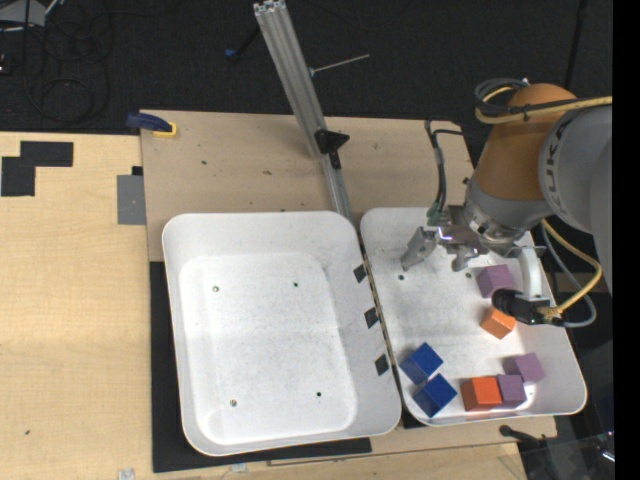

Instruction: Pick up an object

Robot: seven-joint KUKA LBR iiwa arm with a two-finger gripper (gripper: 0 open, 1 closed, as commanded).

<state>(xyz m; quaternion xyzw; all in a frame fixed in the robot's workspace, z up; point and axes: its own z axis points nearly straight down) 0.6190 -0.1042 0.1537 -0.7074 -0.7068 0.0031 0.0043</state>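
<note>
Camera view: no legible writing

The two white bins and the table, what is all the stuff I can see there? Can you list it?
Bins: 2, white, side by side on the bench; left bin, right bin.
Blue blocks: 2, blue, right bin, front.
Purple blocks: 3, purple, right bin.
Orange blocks: 2, orange, right bin.
Metal bar: 1, grey, slanting behind the bins.
Clamp: 1, blue and yellow, bench's back left corner.
Arm: 1, grey with orange band.
Gripper: 1, open, above the right bin's back.
</note>
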